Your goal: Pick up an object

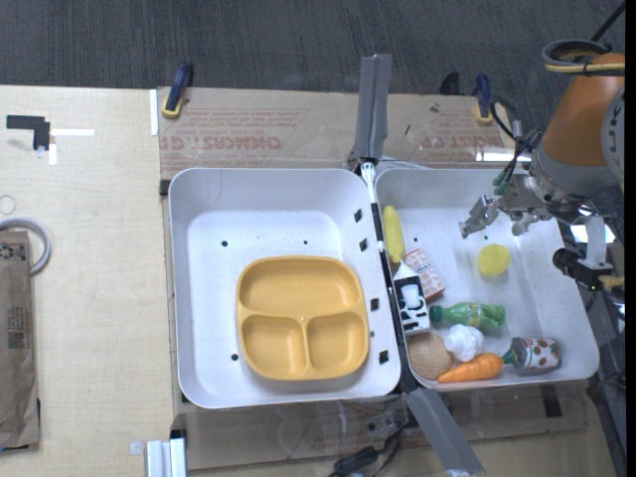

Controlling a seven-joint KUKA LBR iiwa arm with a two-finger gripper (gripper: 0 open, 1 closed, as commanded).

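Gripper (500, 219) hangs above the right bin (566, 296), fingers spread with nothing between them, just up from one yellow ball (493, 259).

The ball lies alone on bare bin floor in the upper middle of the right bin. Below it, crowded along the bin's near edge: one green bottle (469, 315), one white crumpled piece (462, 340), one carrot (471, 369), one round tan disc (430, 356), one small patterned can (535, 354). Against the left wall sit one yellow banana-like piece (394, 235), one small printed packet (421, 269) and one black-and-white card (412, 304). The left bin (199, 266) holds one yellow three-compartment tray (300, 317). The arm (586, 117) enters from the right, orange band uppermost, wrist tilted down-left.
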